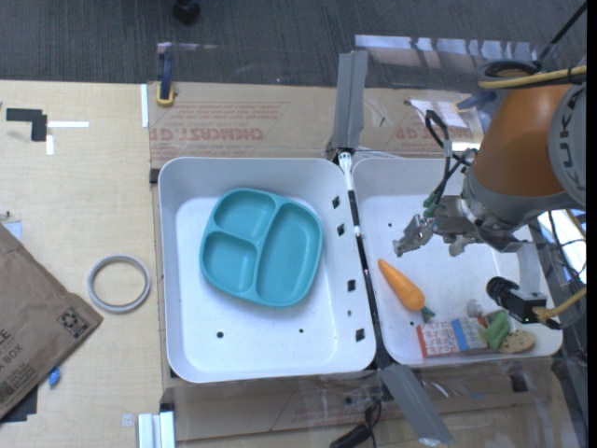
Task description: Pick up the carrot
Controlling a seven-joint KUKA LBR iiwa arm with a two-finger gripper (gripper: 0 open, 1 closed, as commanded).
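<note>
The carrot [401, 286], orange with a small green stub at its lower end, lies slantwise in the right bin [392, 199] near that bin's left wall. My gripper [411, 236] hangs just above and slightly right of the carrot's upper tip, pointing down and to the left. It looks open, nothing sits between its fingers, and it does not touch the carrot.
A red-and-white box [451, 337], a green item [497, 325] and a tan biscuit-like item [516, 343] lie along the right bin's front edge. A teal divided plate [261, 246] lies in the left bin [187, 343]. A tape ring [118, 282] rests on the bench at left.
</note>
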